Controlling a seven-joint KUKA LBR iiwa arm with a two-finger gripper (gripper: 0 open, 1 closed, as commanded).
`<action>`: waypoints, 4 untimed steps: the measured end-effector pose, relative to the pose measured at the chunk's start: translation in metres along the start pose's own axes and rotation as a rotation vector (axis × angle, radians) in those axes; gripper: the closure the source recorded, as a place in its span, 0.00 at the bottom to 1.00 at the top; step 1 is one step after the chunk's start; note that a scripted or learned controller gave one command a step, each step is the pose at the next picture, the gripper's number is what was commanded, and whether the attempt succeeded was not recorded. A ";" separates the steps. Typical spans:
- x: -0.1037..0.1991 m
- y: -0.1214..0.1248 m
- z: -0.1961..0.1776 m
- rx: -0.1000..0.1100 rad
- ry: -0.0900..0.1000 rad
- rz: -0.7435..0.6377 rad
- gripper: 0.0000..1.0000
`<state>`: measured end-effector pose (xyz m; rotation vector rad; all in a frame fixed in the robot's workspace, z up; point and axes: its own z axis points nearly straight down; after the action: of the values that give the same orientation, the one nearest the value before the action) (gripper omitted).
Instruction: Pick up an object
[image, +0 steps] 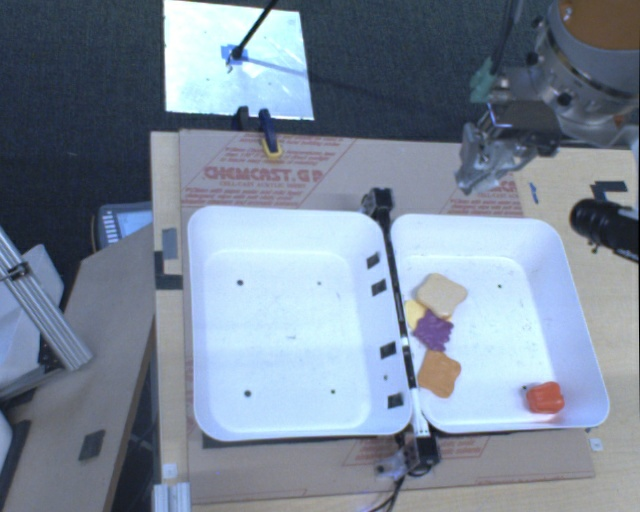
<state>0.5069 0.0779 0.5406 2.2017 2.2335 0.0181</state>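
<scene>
Claw (487, 172): carried high above the far rim of the right bin; nothing is seen between its tips, and whether they are apart or together cannot be told from this slant.
Right bin (560, 300): lies below and in front of the claw; every loose piece is held within its walls.
Tan piece (441, 294): nearest the claw, slightly to its left, resting flat on top of the cluster.
Purple piece (434, 329): just beyond the tan one, touching it.
Yellow piece (412, 314): partly tucked under its neighbours, against the dividing wall.
Orange piece (439, 372): further from the claw, at the cluster's near end.
Red block (545, 398): farthest from the claw, alone in the near corner, so judged easiest to grasp cleanly.
Left bin (200, 300): well to the claw's left.
</scene>
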 end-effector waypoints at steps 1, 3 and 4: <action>-0.005 0.001 -0.006 0.006 -0.003 0.007 1.00; -0.005 0.002 -0.028 0.000 -0.002 -0.002 1.00; -0.004 0.003 -0.040 -0.003 -0.001 -0.006 1.00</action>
<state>0.5091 0.0734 0.5803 2.1933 2.2385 0.0204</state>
